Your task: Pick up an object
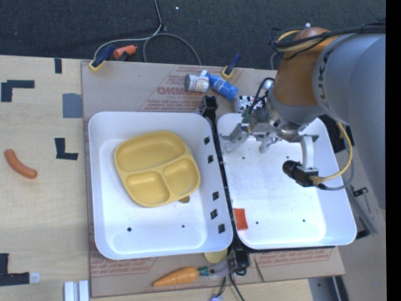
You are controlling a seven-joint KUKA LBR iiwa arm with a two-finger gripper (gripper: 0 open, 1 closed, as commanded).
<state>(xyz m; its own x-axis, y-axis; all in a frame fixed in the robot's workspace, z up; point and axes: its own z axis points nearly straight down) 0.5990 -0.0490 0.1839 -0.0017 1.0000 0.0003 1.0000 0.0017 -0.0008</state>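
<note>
Over the right bin [326, 227], the arm [351, 74] reaches in from the right, wrist bent down; gripper [250, 142] released, fingers spread, grasping nothing. Yellow divided plate [156, 167] lies in the left bin [103, 187]

Arm [341, 74]: cut off by the top and right edges; its bulk hides the right bin's [276, 227] far right corner. Gripper [250, 138]: finger spread unreadable against the white bin floor. Small dark item [183, 199] under the yellow divided plate's [156, 167] near rim: mostly covered, identity unclear. Yellow object [214, 255] below the left bin's [103, 187] front rim: partly hidden. Bottle [199, 82] label: too small to read. Cardboard print [172, 90]: partly hidden.
</note>
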